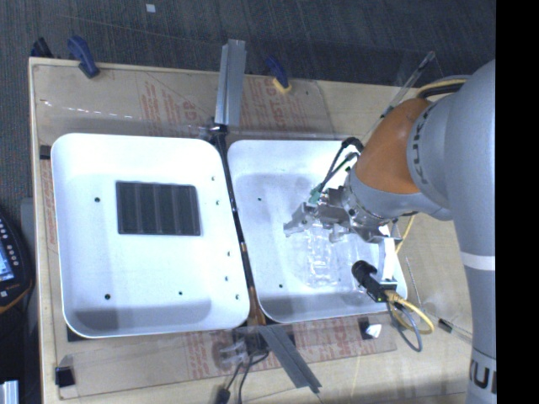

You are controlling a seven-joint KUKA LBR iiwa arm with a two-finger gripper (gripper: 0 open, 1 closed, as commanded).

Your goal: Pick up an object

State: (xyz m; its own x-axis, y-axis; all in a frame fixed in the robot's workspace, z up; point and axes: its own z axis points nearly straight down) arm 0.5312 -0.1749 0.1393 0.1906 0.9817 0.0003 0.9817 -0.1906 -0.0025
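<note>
Reaching into the right bin point(253, 225), the gripper point(324, 230) sits low over a clear plastic thing point(318, 259) lying mid-bin. Can't tell how the gripper is set. I'd center over the clear piece, since it probably slips easily. Left bin point(76, 225) holds a dark ribbed tray point(157, 208).

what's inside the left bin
The left bin holds a dark ribbed rectangular panel lying flat near its middle; a few small dark dots mark its white floor. Nothing covers it; the gripper is over the right bin.
</note>
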